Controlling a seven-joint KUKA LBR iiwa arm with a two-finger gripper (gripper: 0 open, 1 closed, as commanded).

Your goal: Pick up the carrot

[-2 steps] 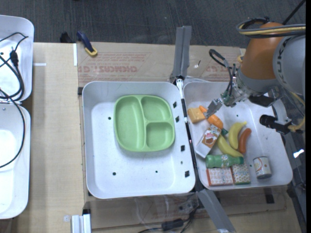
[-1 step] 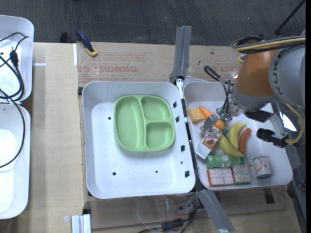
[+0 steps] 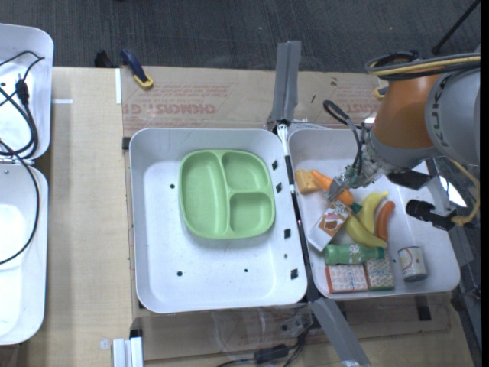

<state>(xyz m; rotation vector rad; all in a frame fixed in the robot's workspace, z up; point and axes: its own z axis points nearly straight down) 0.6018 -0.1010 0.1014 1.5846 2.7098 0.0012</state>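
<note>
Hovering at the carrot [image 3: 333, 186] in the right bin [image 3: 451, 258], claw [image 3: 350, 176] opening cannot be told; no lift evident, pickup remains outstanding.

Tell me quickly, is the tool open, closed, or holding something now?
Tool: cannot be told; it is low in the right bin, over the carrot.

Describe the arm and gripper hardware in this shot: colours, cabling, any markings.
The arm is grey with a rounded orange band above the wrist and dark lettering on the grey housing, too cropped to read. Yellow and black cables loop over its top. The gripper is small, dark and metallic, with thin wires around it; finer detail is too small to tell.
</note>
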